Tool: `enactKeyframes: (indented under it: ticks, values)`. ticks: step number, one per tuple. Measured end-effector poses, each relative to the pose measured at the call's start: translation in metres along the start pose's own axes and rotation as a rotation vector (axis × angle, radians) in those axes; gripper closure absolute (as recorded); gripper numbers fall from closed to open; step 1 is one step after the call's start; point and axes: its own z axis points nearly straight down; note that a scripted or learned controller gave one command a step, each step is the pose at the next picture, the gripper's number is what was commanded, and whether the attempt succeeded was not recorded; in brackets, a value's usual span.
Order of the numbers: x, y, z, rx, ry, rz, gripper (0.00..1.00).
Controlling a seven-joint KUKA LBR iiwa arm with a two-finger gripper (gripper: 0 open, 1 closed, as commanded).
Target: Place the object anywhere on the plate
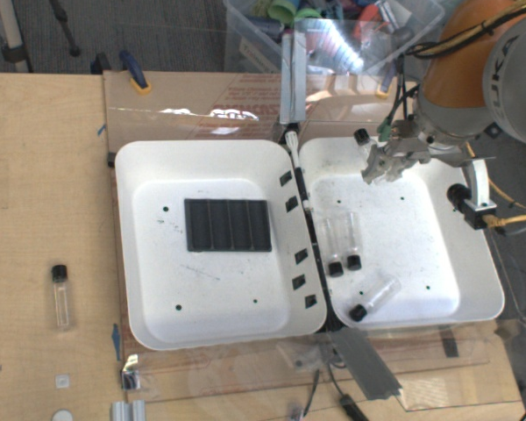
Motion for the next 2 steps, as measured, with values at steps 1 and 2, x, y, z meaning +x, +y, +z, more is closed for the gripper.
enactKeyframes:
  ticks: [1,2]
  values:
    - [0.092,-0.059,-0.038,0.007,0.002,0.287,1.00]
    - [0.174,-0.065,-0.042,0.007,0.001,0.220,1.00]
